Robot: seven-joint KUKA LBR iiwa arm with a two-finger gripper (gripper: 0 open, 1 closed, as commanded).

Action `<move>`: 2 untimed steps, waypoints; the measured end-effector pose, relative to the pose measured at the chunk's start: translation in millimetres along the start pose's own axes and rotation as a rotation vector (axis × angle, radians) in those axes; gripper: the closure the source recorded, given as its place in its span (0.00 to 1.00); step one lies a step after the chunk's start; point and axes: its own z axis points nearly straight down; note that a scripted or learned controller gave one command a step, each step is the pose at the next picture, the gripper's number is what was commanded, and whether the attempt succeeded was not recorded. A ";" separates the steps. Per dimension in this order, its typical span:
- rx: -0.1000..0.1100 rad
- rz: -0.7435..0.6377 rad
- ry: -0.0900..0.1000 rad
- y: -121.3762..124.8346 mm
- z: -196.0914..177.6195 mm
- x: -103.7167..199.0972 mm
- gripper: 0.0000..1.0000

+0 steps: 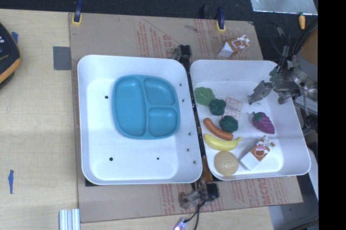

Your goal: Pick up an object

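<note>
So the gripper (259,95) is hanging over the right bin (303,161), jaws spread with nothing in them as far as I can tell, it's kinda blurry. Closest pick looks like the purple grapes (263,122), just toward the bin's front edge from the jaws, long axis slanting front-right.

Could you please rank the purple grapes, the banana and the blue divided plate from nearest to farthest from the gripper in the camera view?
From the gripper:
1. Purple grapes, just below it in the right bin.
2. Banana, toward that bin's lower left.
3. Blue divided plate, in the left bin.
</note>
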 end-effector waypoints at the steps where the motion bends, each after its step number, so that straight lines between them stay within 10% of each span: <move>1: 0.000 -0.001 -0.001 -15.3 112.3 77.0 0.00; 2: 0.001 -0.003 -0.003 -15.2 102.1 76.0 1.00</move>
